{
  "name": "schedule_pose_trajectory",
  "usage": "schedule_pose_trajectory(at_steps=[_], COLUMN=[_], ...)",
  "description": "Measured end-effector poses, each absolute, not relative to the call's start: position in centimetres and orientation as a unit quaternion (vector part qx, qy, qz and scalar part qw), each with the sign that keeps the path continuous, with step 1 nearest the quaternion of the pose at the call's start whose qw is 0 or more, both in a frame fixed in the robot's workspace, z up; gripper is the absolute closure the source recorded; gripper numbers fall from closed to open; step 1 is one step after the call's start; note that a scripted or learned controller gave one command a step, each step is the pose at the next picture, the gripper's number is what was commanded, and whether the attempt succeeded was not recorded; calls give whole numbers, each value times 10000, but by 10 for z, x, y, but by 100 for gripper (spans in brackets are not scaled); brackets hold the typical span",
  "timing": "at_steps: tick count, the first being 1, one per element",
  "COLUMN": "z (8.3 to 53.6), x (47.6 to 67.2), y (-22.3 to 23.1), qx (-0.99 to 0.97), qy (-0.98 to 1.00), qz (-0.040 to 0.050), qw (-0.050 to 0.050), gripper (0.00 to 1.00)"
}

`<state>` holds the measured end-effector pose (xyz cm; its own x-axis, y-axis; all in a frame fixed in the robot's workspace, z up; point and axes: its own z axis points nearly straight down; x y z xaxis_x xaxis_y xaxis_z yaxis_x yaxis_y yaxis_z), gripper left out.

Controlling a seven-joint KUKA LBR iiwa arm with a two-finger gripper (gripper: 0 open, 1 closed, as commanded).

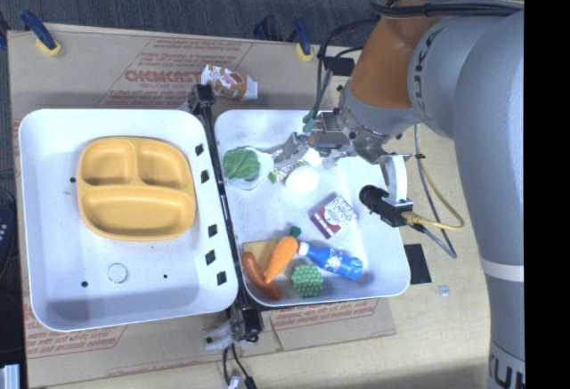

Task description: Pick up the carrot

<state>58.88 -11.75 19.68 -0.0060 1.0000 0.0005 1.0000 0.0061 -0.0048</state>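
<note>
Carrot [281,257] lies near the front edge of the right bin [385,270], orange with a green tip at its upper end, tilted so the tip points up and to the right. A red sausage-shaped item [256,275] lies just beside it on the left, and a green knobbly toy [307,279] sits just to its right. A blue and white bottle [331,260] lies flat next to that, its cap end near the carrot's tip. Further back rests a small red and white packet [332,214]. Beyond it, a white round object [302,178] and a green leafy piece [241,165] lie toward the bin's back. The gripper [294,156] hangs over that back area, well apart from the carrot; whether its fingers are spread or closed I cannot tell. In the left bin [53,289] sits a yellow divided tray [136,185].
</note>
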Motion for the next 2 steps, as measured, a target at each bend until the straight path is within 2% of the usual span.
schedule_pose_trajectory(at_steps=[1, 2], z=[112, 91], x=[539, 481], y=[-110, -111], qx=[-6683, -6691], qy=[-7439, -7431], qz=[18, 11], qw=[28, 24], gripper=[0, 0])
